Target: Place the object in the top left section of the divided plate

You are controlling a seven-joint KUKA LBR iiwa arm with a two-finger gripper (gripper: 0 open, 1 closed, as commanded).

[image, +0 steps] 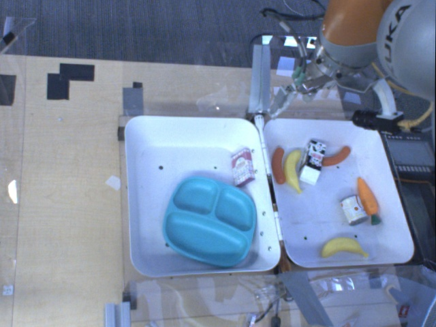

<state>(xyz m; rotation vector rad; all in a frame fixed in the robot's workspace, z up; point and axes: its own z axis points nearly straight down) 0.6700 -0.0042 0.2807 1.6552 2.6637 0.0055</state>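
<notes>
Blue plate (211, 221) sits in the left bin (146, 182), well down-left of the pincer (300, 80); its top left section (193, 196) is bare; red carton (242, 167) lies nearer, upright-ish, between; pincer hangs above the bins' far edge; grip state cannot be told.

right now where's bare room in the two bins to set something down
Left bin: bare floor left of and above the blue divided plate, up to the small carton. Right bin: bare middle patch between the upper food cluster, the carrot and the lower banana. Crowded along its top.
</notes>
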